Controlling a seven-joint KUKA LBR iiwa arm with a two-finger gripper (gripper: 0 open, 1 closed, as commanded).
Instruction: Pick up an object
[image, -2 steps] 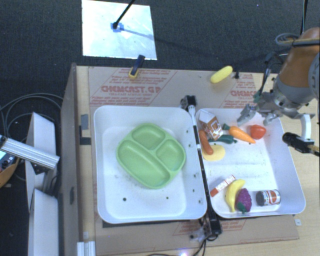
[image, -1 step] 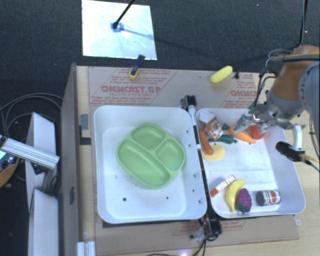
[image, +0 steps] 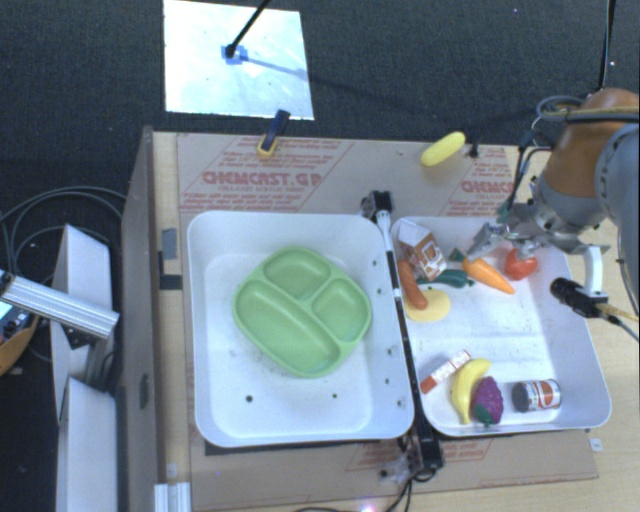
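The gripper, fingers spread, hangs at the right bin's far edge; lower squarely over the carrot.

The arm is cut off by the right edge of the view, so its upper part is not seen. The gripper, at the far right corner of the right bin, is too blurred for its fingers to be made out. The red object beneath it is partly covered, and its shape cannot be told. The label of the can near the bin's near edge cannot be read.
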